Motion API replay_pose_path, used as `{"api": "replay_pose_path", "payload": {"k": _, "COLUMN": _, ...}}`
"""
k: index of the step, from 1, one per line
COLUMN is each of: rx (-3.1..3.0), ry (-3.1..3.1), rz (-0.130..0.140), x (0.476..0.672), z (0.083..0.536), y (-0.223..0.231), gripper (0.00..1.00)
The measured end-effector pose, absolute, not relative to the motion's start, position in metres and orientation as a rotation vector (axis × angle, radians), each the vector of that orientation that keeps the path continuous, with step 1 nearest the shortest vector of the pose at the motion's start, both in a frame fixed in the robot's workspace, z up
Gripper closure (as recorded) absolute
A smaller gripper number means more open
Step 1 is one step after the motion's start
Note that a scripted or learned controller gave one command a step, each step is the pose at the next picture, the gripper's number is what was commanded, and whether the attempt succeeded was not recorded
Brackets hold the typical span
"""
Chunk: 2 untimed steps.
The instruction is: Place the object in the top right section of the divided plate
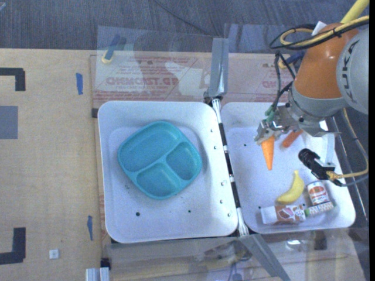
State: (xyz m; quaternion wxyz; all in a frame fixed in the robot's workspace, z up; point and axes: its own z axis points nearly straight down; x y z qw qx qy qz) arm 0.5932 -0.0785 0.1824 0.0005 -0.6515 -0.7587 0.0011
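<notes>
Broadly, two white bins fill the bench: the left bin (117, 122) bears the plate, and the right bin (246, 174) holds the loose things. The arm (319, 75) reaches in from 3 o'clock and hangs over the right bin's 12 o'clock half. Its casing shows part of the maker's lettering at the frame edge. Beyond the bins at 12 o'clock lies a cardboard sheet (152, 81) with red print too faint to read with any confidence.

The teal plate (149, 145) sits mid-bin with nothing in it. Its big section is toward 10 o'clock and its two smaller ones toward 3 and 6.

The carrot (268, 154), which I take to be the task's thing, lies in the right bin. Its long axis runs 12 to 6, with the thick end up against the gripper (265, 132) and the tip toward 6. Whether the gripper is apart, together or clamped on that thick end I cannot tell, as the tool hides the meeting point.

From the gripper the plate lies at 9 o'clock, across the ridge between the bins. I judge the 3 o'clock section to be the target.

A second orange piece (291, 138) lies just beside the gripper at 3 o'clock. The banana (292, 189), can (318, 194) and tube (284, 214) cluster at 5 o'clock. Their labels are red and white, the wording too small to read.
</notes>
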Motion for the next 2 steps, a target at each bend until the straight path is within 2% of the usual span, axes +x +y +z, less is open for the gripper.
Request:
{"api": "replay_pose_path", "payload": {"k": 1, "rx": -2.052, "ry": -2.373, "rz": 0.006, "x": 0.578, "z": 0.182, "y": -0.008, "gripper": 1.00}}
{"api": "replay_pose_path", "payload": {"k": 2, "rx": -1.922, "ry": -2.487, "rz": 0.002, "x": 0.619, "z": 0.182, "y": 0.043, "gripper": 1.00}}
